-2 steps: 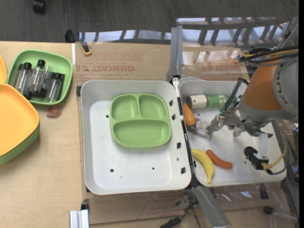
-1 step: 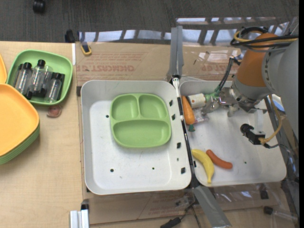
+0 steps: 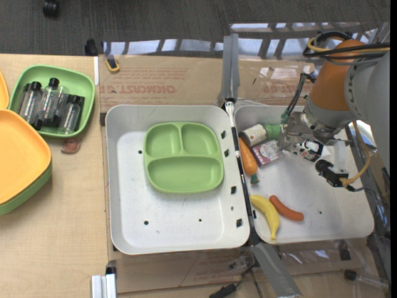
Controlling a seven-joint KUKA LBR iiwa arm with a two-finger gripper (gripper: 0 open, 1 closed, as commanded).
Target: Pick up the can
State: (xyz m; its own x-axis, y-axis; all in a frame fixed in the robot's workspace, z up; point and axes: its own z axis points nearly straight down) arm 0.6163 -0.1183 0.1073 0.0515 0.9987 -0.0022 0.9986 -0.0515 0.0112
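Observation:
The can point(image 3: 259, 132) lies on its side in the right bin point(image 3: 322, 222), near that bin's back left corner; it is whitish with a green end. My gripper point(image 3: 289, 139) hangs low just to the right of the can, under the arm's orange band point(image 3: 332, 82). A pink packet point(image 3: 268, 152) lies just in front of the can, beside the gripper. Nothing is visibly held.
An orange carrot point(image 3: 248, 157) lies along the right bin's left wall, with a banana point(image 3: 267, 213) and a red-orange sausage-shaped piece point(image 3: 286, 208) nearer the front. A green divided plate point(image 3: 183, 157) sits in the left bin point(image 3: 124, 228). A green tray of bottles point(image 3: 53, 101) and stacked orange plates point(image 3: 18, 166) stand at the far left.

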